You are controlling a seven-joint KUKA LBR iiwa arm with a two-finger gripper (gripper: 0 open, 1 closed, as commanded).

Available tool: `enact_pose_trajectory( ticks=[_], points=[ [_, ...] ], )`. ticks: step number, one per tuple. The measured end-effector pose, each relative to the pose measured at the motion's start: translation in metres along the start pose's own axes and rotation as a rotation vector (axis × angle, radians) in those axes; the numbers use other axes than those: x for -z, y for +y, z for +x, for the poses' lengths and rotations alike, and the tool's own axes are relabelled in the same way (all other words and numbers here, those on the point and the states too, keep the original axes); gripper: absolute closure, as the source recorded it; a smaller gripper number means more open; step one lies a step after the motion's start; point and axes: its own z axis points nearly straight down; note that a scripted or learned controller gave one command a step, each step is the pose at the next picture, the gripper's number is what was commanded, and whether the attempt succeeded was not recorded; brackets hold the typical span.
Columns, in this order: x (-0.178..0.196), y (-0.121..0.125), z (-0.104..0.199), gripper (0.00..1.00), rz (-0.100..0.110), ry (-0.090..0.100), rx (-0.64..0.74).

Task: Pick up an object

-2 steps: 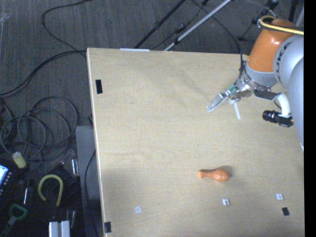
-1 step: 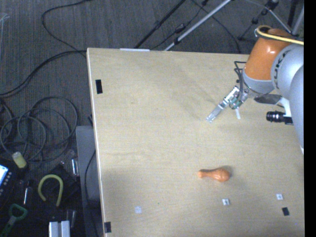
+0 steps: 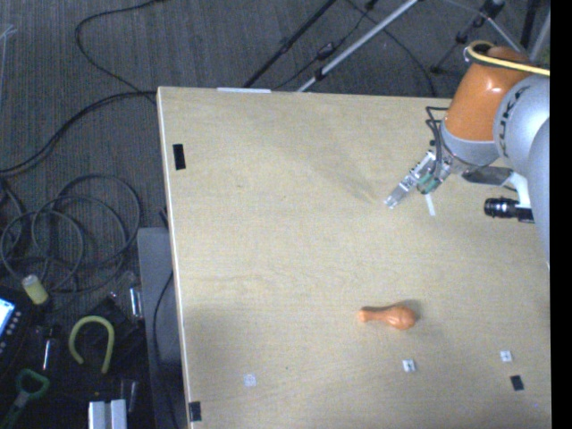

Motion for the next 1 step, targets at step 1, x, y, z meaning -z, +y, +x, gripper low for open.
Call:
enact_pose_trajectory(
  ticks=[1],
  points=[
    [0.0755,0.0356,0.0495,1.00,-0.001,0.003,0.043]
  ],
)
